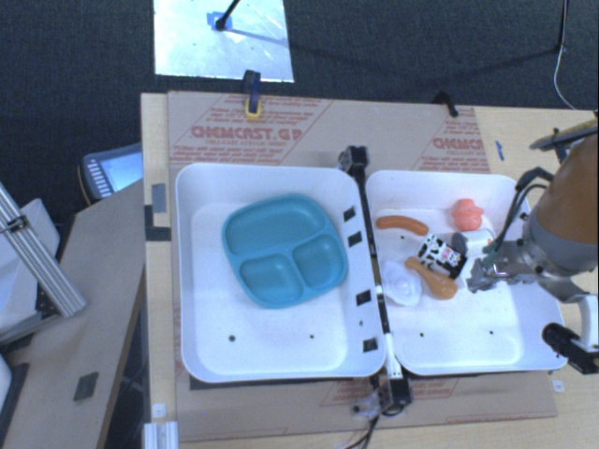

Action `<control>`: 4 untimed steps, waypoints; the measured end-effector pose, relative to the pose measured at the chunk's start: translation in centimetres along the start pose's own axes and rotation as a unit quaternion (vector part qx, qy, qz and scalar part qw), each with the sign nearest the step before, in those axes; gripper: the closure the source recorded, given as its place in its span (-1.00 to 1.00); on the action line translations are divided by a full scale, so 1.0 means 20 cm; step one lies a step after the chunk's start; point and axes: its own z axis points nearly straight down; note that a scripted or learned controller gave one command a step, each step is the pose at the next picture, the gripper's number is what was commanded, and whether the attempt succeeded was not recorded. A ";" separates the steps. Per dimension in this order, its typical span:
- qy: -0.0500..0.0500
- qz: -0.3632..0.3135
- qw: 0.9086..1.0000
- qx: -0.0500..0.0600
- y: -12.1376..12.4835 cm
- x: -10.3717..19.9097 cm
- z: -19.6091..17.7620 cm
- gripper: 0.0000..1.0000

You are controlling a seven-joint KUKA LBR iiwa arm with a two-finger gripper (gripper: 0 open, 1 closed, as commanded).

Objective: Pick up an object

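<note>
A: Start with the big things. What sits on the bench (309,124)?

B: Two white bins. Take the right bin (468,344) as the landmark. The left bin (271,349) touches its left wall and holds a blue divided plate (284,249), which plays no part in the pick.

A: And the arm?

B: The grey arm (571,223) reaches in over the right bin's right edge. Its tool (487,274) hangs low inside that bin, in its right half. Whether the tool is released or clenched I cannot tell; the tip is small and dark here, and nothing is visibly caught in it.

A: Where are the candidates?

B: All in the right bin's upper-left part. A black-and-white patterned toy (440,253) lies just left of the tool. An orange drumstick-shaped piece (432,279) touches the toy's lower side. A sausage (402,223) lies nearer the bin's top-left, a pink lump (468,214) is near its top edge, and a clear or white scrap (402,293) sits by its left wall.

A: So which step is this?

B: I judge it the approach, with no grasp made yet. The next move calls for shifting left over the patterned toy, descending squarely, and closing without nudging the drumstick piece alongside.
</note>
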 end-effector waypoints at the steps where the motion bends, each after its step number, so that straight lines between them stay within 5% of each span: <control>1: 0.000 -0.001 1.000 0.000 0.01 0.00 -0.16 1.00; 4: 0.002 -0.003 1.000 0.001 0.41 0.64 -0.23 1.00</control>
